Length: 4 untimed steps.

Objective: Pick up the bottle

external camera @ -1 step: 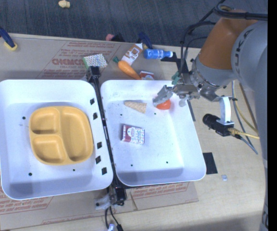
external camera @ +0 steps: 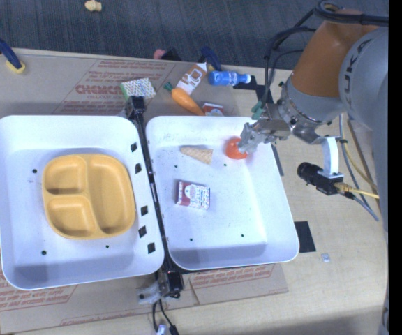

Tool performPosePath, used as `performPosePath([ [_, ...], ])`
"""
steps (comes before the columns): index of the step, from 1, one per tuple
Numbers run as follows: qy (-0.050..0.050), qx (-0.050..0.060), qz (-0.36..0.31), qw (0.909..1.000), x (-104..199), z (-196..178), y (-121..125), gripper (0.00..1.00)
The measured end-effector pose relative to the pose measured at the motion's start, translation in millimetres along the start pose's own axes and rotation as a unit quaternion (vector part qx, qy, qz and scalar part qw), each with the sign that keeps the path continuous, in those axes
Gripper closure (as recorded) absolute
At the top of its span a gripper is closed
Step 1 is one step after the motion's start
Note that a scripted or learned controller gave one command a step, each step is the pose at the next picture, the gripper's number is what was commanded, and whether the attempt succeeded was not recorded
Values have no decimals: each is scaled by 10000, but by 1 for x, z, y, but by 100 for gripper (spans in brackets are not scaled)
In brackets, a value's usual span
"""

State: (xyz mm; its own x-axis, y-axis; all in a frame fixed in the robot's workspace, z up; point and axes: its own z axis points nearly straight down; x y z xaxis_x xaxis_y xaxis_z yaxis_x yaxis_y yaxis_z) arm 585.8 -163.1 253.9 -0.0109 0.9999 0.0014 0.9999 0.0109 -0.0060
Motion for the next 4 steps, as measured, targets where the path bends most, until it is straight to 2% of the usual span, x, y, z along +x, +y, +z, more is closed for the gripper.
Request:
performPosePath([
  [1,5,1,1648,9863,-10,104,-38,100],
  [2,8,0,2198,9755,20,75,-109,100],
  [3,3,-12,1585,9874,76,55,-108,100],
  [4,3,-5,49,10000,102,63,-108,100],
])
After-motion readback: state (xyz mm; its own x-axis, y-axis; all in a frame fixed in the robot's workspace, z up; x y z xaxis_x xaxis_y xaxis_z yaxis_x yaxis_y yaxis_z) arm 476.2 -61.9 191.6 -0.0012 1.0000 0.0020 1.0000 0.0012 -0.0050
